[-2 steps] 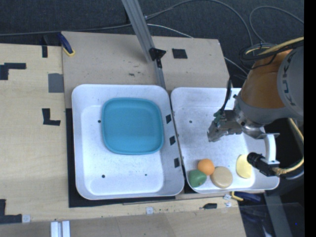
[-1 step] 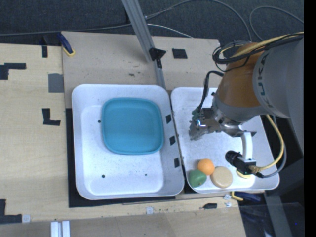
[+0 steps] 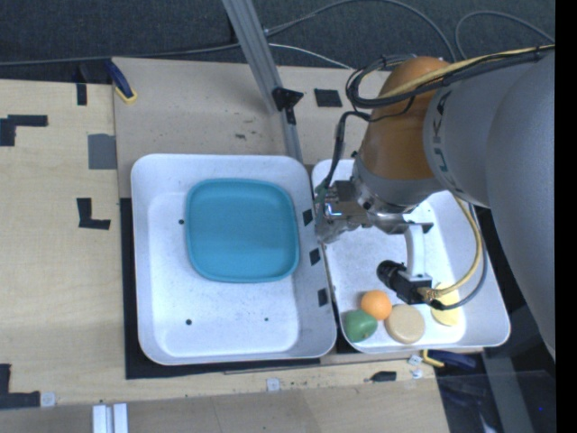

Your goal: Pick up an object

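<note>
A blue plate (image 3: 242,229) lies in the left bin (image 3: 162,332). In the right bin (image 3: 487,327), near its front edge, sit a green object (image 3: 359,326), an orange ball (image 3: 376,305), a tan round object (image 3: 406,324) and a yellow piece (image 3: 446,315). My gripper (image 3: 335,216) hangs over the left part of the right bin, close to the wall between the bins and farther back than those objects. The wrist and arm cover most of it.
A slanted metal pole (image 3: 261,61) crosses the bench behind the bins. Cables loop over the arm and down into the right bin beside a black fitting (image 3: 401,280). Black tape marks dot the wooden bench at left.
</note>
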